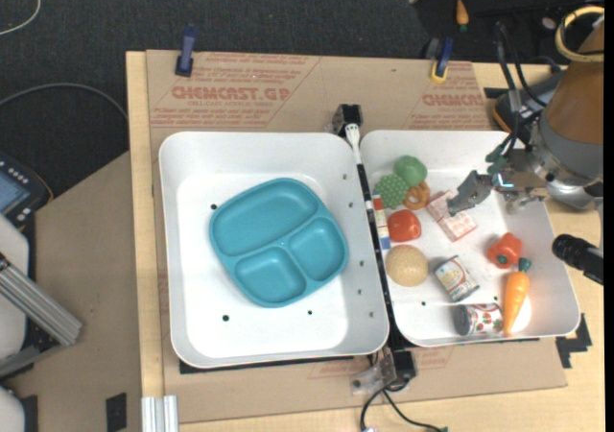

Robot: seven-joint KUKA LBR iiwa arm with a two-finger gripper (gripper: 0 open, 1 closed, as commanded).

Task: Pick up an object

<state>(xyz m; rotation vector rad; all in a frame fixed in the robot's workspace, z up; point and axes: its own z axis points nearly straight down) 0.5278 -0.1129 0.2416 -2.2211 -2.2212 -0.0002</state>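
Objects: all in right bin (566, 320), none lifted, none between fingers.
Pink box (453, 220): mid-bin, just below and left of gripper; whether touched cannot be told.
Gripper (477, 188): over upper middle of right bin, reaching in from right; fingers dark and blurred; how far open cannot be told; grip on anything cannot be told.
Tomato (404, 225): left of pink box, near bin divider.
Green items (403, 179): upper left of bin, small brown ring beside.
Tan ball (407, 265): below tomato.
Can (455, 277): right of tan ball, tilted.
Red pepper (506, 250): right of pink box.
Carrot (517, 298): below pepper, near right wall.
Second can (480, 319): on its side at lower edge.
Left bin (182, 257): blue divided plate (276, 241) at centre.
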